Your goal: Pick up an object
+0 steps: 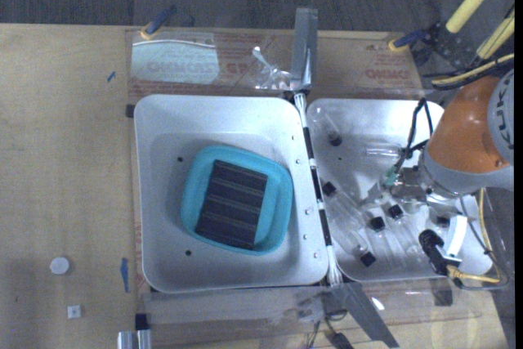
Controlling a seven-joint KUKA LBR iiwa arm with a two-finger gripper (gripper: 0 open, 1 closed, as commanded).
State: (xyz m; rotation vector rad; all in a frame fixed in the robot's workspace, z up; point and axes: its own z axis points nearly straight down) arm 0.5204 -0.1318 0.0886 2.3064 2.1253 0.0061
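While gripper state unclear: 1 blue tray in L bin.

Wooden bench, on which two white bins are set: left bin, right bin.
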